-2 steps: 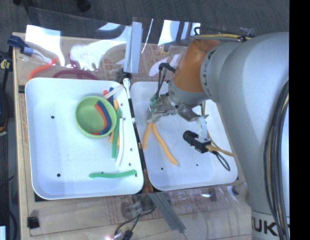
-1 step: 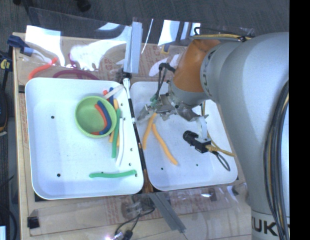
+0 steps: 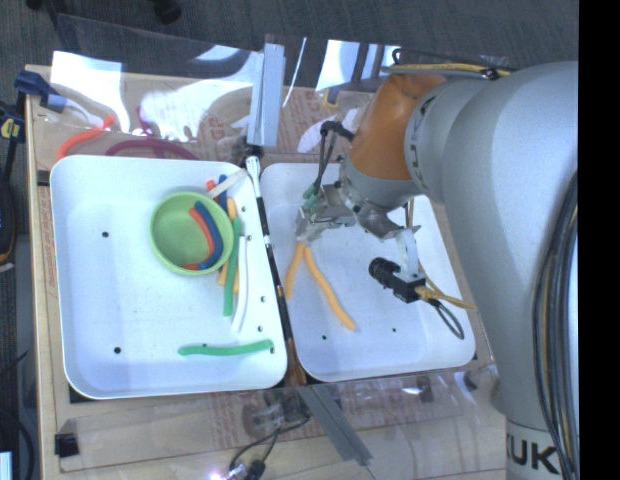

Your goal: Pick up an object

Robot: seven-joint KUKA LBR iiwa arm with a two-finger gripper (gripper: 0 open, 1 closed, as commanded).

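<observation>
One round green plastic bowl [image 3: 173, 236] is my mark. It lies in the first bin [image 3: 100, 308] of two shallow white plastic ones set side by side. Inside the bowl lie two curved strips [image 3: 203, 234], one red and one blue. Against the bowl's side toward my arm lies a loose bundle of thin sticks [image 3: 233, 268], yellow, orange, green and white. They overlap, so I count perhaps five. One long green plastic strip [image 3: 227, 348] lies flat toward the near edge from the bowl, well apart from it, with its long axis running across the bin.

In the second bin [image 3: 390, 353], past the bundle from the bowl, lie two slim orange plastic sticks. The longer orange stick [image 3: 332, 296] lies at a slant. Its far end sits about level with the bowl's near rim, and its near end points away from the bowl toward the near edge. The shorter orange stick [image 3: 293, 274] runs almost straight from far to near, and its near end leans a little toward the bowl. Their far ends come close together, so the pair makes a narrow upside-down V.

My gripper [image 3: 312, 218] hangs over that meeting point, level with the bowl and well apart from it. I cannot tell from this angle whether it is spread or pressed together.
</observation>
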